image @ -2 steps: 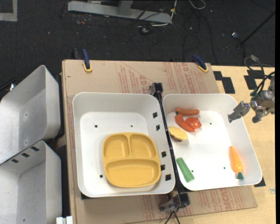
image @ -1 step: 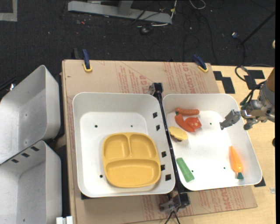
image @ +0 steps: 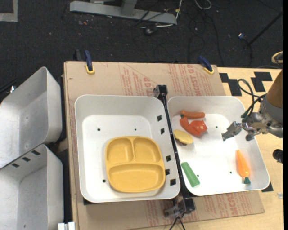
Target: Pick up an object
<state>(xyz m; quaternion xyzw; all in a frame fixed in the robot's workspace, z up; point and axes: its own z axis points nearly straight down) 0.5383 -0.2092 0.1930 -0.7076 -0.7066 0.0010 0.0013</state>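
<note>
**Camera view: end effector poised above the right bin's toys**

Nearest the camera, a black clamp [image: 180, 207] grips the front edge of the brown cardboard surface [image: 121, 81], where the two white bins meet. In the left bin [image: 85, 134] a yellow divided plate [image: 134, 164] lies flat toward the front. In the right bin [image: 225, 104] a green stick [image: 190, 174] lies near the front left corner, and an orange carrot [image: 243, 165] lies by the right wall, well apart from it.

Farther back, a yellow-and-brown piece [image: 183, 137] sits beside the divider, a red pepper-like toy [image: 195, 127] just behind it, and an orange-red sausage shape [image: 193, 115] at the rear, touching or nearly touching the pepper.

The end effector [image: 237, 129] reaches in from the right over the bin's right half, between the pepper and the carrot. Its fingers appear spread, with nothing between them; the arm [image: 273, 105] rises off the right edge.

Two blue-and-yellow clamps [image: 89, 63] [image: 206, 64] hold the surface's far edge. Spare white bins [image: 29, 112] stand at left. Beyond lies dark speckled floor [image: 40, 40] with cables and a grey metal frame [image: 121, 11].
</note>
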